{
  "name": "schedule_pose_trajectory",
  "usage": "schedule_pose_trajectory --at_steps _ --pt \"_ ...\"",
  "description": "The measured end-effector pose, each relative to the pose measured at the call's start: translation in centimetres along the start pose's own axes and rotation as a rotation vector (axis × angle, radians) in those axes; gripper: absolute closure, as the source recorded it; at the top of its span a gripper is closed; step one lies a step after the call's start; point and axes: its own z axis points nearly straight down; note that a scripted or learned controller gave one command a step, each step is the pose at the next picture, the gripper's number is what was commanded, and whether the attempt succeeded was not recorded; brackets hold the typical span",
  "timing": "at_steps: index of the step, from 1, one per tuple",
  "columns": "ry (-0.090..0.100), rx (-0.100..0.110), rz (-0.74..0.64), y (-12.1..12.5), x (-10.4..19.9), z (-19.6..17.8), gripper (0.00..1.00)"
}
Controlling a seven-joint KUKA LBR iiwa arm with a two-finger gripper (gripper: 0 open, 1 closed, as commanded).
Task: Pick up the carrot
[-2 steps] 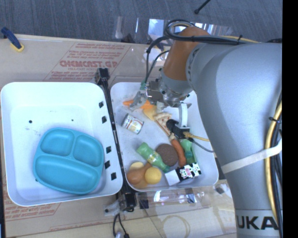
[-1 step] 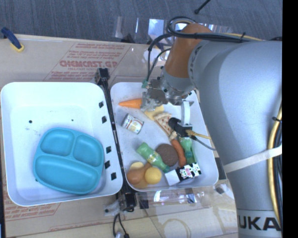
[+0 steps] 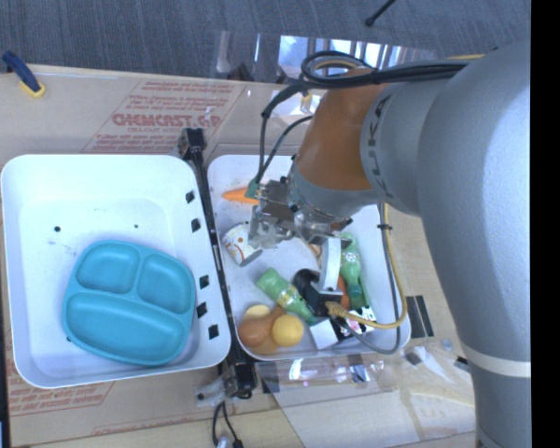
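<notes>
The carrot (image 3: 235, 195) is small and orange with a green top. It lies in the right bin (image 3: 226, 171) near its far left corner, pointing left. My gripper (image 3: 267, 226) hangs low over the same bin, just right of and slightly nearer than the carrot's green end. The grey arm with its orange band (image 3: 341, 147) covers the bin's far right part. I see nothing of the carrot lifted off the bin floor.
A small white and orange object (image 3: 235, 244) lies just below the gripper. Green pieces (image 3: 278, 287), a yellow ball (image 3: 287, 329), a brown round fruit (image 3: 255, 329) and a green bottle (image 3: 353, 271) crowd the bin's near half. The left bin (image 3: 37, 194) holds a blue divided plate (image 3: 129, 299).
</notes>
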Motion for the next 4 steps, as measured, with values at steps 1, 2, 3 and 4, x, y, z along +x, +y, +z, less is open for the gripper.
schedule_pose_trajectory --at_steps 1,2,3,4 --pt "-0.004 0.005 0.534 1.0 2.7 -3.3 1.00" --pt "-0.007 0.012 0.856 -2.6 1.2 -5.0 1.00" --pt "0.001 0.000 1.017 -1.9 4.9 -16.2 1.00" --pt "-0.006 0.009 0.550 -3.3 10.4 -5.9 1.00"
